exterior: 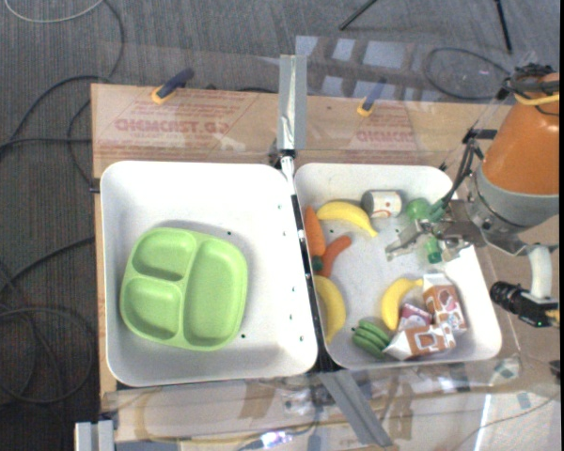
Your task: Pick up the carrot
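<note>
The carrot [312,234] is an orange stick lying along the left wall of the right bin [470,280], pointing toward the back. A shorter orange-red piece [336,249] leans against it at an angle. My gripper [404,241] hangs over the middle of the right bin, its metal tips pointing left, roughly a hand's width to the right of the carrot and apart from it. The orange-banded arm [524,153] comes in from the right edge.
The right bin also holds a banana [348,216] at the back, a white cup [383,202], a green toy [418,209], two more yellow bananas [331,304] [396,301], a green item [368,335] and small printed boxes [430,321]. A green divided plate [185,287] sits in the left bin [132,188].
</note>
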